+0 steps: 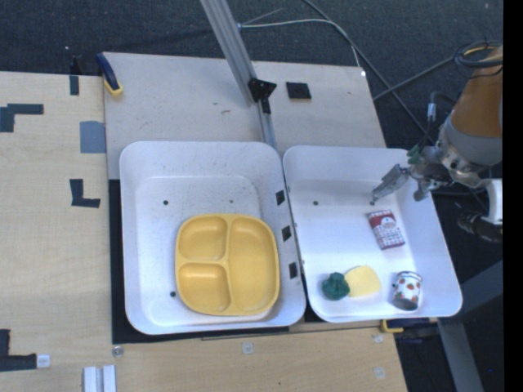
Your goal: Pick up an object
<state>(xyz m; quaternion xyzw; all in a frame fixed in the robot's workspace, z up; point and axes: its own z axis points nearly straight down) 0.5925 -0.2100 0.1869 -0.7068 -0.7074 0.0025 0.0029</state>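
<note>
Objects available for picking lie in the right bin [425, 219]. A small red carton [386, 229] lies flat near the middle of that bin's right half. Toward the bin's near edge, a green lump [334, 286] sits touching a pale yellow rounded item [363, 282] on its right. A small can-like object with red and white markings [407, 291] rests in the bin's near right corner, just beside the yellow item but apart from it.

The gripper [398, 184] is positioned over the far right part of the right bin, beyond the red carton and apart from it. Its two fingers point toward the bin's interior and appear spread, with a visible gap between them. Nothing is seen between the fingers. The grey arm with its orange band [478, 109] enters from the right edge.

The left bin [147, 178] adjoins the right bin along one side. It contains a yellow divided plate [227, 264] with three compartments, placed toward the near right portion of that bin.

Both bins rest on a light bench surface [180, 96]. A metal rail [229, 35] runs diagonally from the top edge down to the gap between the bins.
</note>
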